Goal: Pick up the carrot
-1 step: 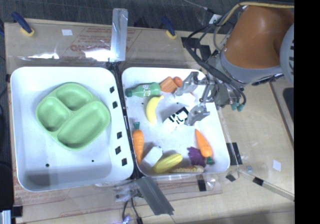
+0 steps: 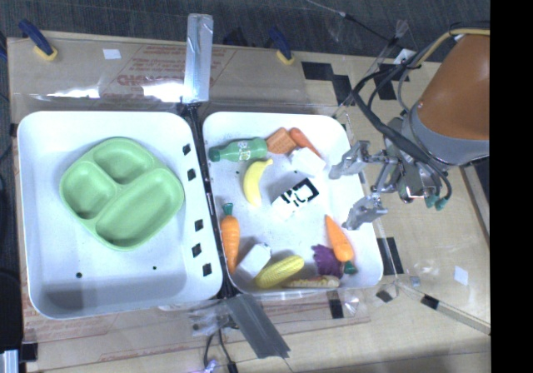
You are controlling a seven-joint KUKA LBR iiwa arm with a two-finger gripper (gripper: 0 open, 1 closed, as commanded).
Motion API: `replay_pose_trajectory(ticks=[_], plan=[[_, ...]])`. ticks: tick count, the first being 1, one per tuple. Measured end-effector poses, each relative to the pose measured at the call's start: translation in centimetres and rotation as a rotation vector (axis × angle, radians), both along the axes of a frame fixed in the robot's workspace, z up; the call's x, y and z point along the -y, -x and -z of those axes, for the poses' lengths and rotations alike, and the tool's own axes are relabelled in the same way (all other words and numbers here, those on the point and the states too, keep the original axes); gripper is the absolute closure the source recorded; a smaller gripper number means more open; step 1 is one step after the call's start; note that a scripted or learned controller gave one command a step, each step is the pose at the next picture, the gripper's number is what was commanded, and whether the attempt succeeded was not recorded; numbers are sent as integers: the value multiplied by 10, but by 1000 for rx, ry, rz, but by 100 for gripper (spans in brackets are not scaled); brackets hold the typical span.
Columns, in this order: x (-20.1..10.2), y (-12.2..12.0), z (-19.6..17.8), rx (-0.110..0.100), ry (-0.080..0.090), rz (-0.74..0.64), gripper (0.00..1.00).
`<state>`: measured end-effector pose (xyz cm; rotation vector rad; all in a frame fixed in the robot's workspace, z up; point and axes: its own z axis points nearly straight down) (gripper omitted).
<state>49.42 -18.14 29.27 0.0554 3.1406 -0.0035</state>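
Two carrots lie in the right bin (image 2: 360, 267). One carrot (image 2: 230, 234) lies by the bin's left wall, its green top pointing up. The other carrot (image 2: 337, 240) lies near the right wall, beside a purple vegetable (image 2: 326, 260). My gripper (image 2: 355, 189) hovers over the bin's right rim, just above and to the right of that second carrot. It is open, its two fingers spread wide with nothing between them. The grey arm with its orange band (image 2: 458, 88) reaches in from the right.
The right bin also holds a green bottle (image 2: 240, 150), a banana (image 2: 254, 181), an orange piece (image 2: 291, 140), a white box with a black mark (image 2: 296, 194), a white block (image 2: 254, 256) and a corn cob (image 2: 279, 271). A green divided plate (image 2: 122, 191) sits in the left bin (image 2: 42, 280).
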Motion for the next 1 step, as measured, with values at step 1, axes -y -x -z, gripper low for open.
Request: replay_pose_trajectory(ticks=[1], plan=[[8, -40, 161, 2, -2, -281, 0]])
